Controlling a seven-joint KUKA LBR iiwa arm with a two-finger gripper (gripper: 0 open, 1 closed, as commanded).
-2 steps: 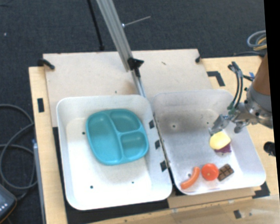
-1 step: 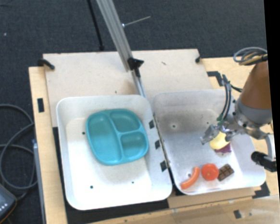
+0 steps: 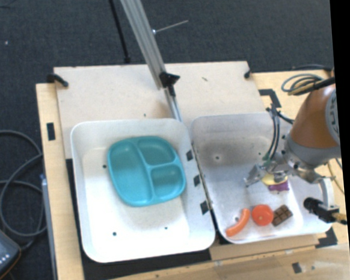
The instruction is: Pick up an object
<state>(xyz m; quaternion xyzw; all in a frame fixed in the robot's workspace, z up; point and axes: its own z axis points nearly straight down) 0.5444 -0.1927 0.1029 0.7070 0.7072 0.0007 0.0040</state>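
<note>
My gripper reaches in from the right and hangs low over the right bin, near its right side. Directly under it, partly hidden by it, is a small purple and yellow object. Along the bin's front edge lie an orange carrot-shaped piece, a red-orange round piece and a brown chocolate-like block. These three sit a little in front of the gripper, apart from it.
The left bin holds a teal divided plate toward its back. A slanted metal pole rises behind the bins where they meet. The back half of the right bin is bare white floor.
</note>
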